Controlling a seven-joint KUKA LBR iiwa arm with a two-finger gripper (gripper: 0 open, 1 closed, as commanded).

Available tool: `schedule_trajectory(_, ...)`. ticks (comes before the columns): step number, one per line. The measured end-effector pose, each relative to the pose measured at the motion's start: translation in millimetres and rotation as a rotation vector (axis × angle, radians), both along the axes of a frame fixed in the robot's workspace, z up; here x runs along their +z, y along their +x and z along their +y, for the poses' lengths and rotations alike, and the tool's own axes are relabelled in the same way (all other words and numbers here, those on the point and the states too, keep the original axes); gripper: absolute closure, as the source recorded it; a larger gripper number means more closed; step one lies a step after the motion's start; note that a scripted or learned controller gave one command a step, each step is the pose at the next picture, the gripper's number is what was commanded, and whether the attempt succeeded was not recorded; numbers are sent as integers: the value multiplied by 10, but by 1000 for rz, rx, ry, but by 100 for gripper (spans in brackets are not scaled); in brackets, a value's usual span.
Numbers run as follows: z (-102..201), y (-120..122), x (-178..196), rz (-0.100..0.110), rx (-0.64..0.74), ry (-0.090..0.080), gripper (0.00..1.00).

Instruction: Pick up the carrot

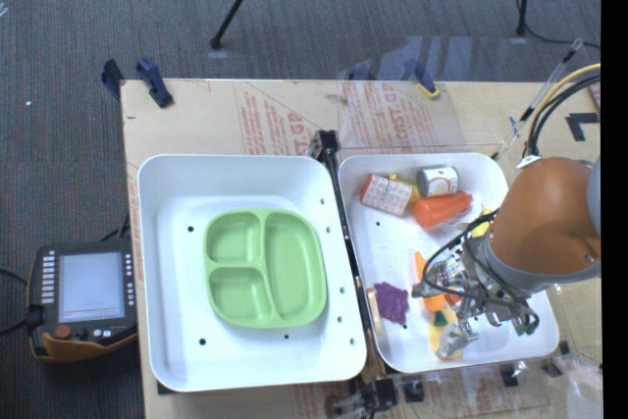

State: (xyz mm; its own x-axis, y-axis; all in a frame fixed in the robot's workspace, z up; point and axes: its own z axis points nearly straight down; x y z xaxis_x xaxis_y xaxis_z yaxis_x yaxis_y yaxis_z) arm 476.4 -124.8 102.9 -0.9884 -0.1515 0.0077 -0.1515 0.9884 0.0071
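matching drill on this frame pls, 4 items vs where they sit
Items:
1. green plate
2. can
3. purple grapes
4. claw

Places:
A. far edge of the right bin
B. near-left part of the right bin
C. left bin
D. over the near part of the right bin, by the carrot

Pairs: 1-C, 2-A, 3-B, 4-D

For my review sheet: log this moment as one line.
gripper: low in right white bin, fingers unclear | small orange carrot: beside gripper, not visibly held | green divided plate: left bin
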Motion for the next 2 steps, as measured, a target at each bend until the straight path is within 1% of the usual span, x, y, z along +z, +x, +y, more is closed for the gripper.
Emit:
schedule_trajectory(1, 16, 37, 121, -8, 6, -2, 100)
schedule_trajectory(2, 774, 363, 862, -14, -126, -3, 100)
